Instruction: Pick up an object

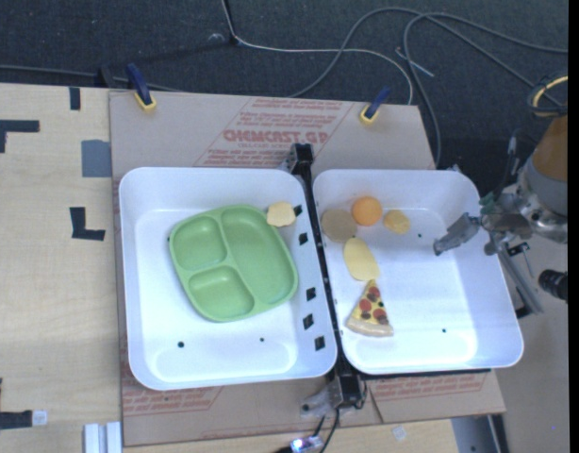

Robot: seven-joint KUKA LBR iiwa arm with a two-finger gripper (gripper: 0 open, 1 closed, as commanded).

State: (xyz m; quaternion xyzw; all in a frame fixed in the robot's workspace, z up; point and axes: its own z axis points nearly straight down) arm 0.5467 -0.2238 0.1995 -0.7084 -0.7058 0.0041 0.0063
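- Over the right bin's (478, 347) far right rim hangs the pincer (473, 226), reaching in from the side with nothing between its fingers; one grey finger (453, 237) points down-left into the bin, and I cannot tell how wide the pincer is spread.
- Nearest it lies the small yellow piece (397, 221), with an orange ball (367, 210) just beside that and a tan disc (339, 224) next along, touching or almost touching the ball.
- Below those sits a pale yellow oval (361, 259), and below that a pizza slice (371, 311) near the bin's front left corner.
- All five toys cluster along the left half of this bin, well apart from the pincer, with bare white floor between; any of them would serve as the object to lift, and the small yellow piece looks the shortest reach.
- Across the divider, the left bin (148, 347) holds a green compartment plate (233, 262) and a second small yellow piece (281, 214) at the plate's upper right edge.
- Both bins rest on a cardboard sheet (271, 125) clamped to the counter (44, 281), probably to stop them sliding.
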